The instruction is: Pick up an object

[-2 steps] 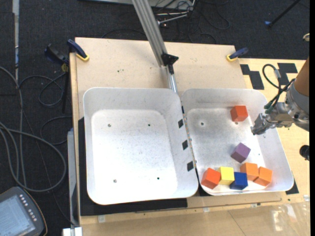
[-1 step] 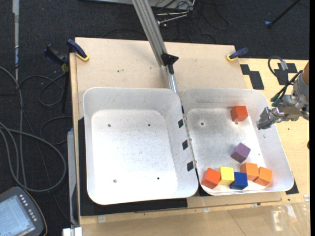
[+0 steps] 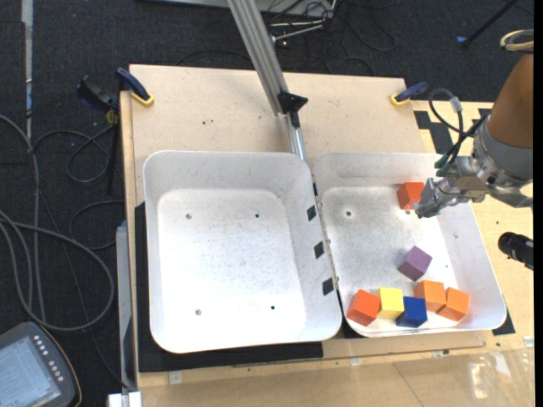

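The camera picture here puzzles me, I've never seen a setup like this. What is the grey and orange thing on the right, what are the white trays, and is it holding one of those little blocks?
You are looking down at a slant from one fixed camera above a wooden bench. The grey and orange thing is a robot arm reaching in from the right; its tip is a two-finger gripper for grasping things. The trays are two shallow white bins: the left bin and the right bin. In the right bin, an orange block lies right beside the gripper. Nearer the front are a purple block, a yellow block, a blue block and three more orange ones. Whether the gripper holds anything cannot be told from here.
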`<action>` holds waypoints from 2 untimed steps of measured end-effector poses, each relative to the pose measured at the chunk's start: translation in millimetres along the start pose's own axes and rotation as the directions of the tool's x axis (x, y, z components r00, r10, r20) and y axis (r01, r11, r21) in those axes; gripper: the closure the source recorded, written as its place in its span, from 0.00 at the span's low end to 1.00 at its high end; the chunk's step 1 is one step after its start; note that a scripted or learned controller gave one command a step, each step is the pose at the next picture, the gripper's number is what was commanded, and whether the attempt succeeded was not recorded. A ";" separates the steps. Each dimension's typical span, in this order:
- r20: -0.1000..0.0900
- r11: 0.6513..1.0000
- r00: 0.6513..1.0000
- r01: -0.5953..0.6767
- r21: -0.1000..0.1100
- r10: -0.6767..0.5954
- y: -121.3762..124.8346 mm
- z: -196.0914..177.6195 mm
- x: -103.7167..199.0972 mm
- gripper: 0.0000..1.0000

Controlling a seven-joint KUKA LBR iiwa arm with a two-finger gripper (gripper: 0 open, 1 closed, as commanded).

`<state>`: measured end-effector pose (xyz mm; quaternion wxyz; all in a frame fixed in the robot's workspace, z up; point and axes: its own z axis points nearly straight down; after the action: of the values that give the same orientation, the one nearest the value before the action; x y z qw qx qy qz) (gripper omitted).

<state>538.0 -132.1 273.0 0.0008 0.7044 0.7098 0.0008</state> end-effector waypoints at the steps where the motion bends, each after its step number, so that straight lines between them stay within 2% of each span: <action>1: -0.001 1.000 1.000 0.001 0.003 -0.001 24.3 18.2 49.4 1.00; 2: -0.001 1.000 1.000 0.000 0.002 0.000 35.4 24.4 96.3 1.00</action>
<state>572.7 -35.6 248.7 -0.0004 0.7044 0.7098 0.0004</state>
